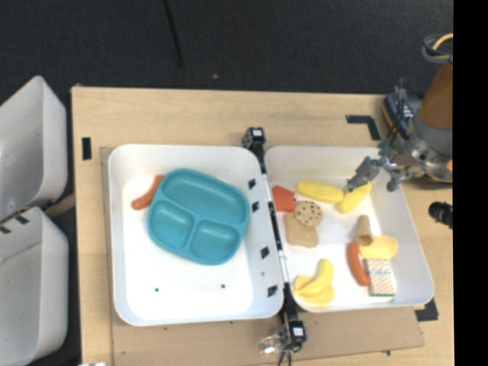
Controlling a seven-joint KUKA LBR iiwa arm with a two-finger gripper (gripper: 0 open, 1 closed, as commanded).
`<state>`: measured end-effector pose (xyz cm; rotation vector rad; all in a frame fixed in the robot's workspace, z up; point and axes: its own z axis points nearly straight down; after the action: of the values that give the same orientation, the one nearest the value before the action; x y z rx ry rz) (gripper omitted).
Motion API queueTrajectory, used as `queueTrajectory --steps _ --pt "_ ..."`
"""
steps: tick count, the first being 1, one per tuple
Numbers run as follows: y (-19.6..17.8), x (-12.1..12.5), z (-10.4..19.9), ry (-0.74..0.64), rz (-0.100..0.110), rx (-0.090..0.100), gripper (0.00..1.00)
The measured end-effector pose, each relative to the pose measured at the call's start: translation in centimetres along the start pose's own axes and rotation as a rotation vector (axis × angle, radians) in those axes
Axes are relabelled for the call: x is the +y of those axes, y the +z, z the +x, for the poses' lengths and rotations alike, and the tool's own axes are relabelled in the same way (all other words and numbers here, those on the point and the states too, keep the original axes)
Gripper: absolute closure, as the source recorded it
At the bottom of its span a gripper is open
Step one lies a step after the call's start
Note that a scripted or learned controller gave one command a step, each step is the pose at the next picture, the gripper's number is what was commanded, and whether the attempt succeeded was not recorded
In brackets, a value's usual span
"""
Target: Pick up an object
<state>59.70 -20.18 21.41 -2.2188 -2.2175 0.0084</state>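
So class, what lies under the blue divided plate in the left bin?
An orange sausage-like piece pokes out from under the upper left edge of the blue plate, which hides its other end. Anything else beneath is covered.

Left bin [130, 280]: blue divided plate [198, 216], orange sausage [146, 193] beside it.
Right bin [408, 250]: yellow banana [319, 191], cookie [308, 213], toy foods.
Gripper [366, 172]: above right bin's far edge.
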Motion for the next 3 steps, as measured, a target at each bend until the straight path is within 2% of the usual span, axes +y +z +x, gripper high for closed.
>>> queueTrajectory --steps 2,3 --pt "11.6 -0.9 -0.7 0.001 0.0 0.0 0.0" --pt "10.4 -0.7 -0.8 0.004 -0.005 0.0 1.0"
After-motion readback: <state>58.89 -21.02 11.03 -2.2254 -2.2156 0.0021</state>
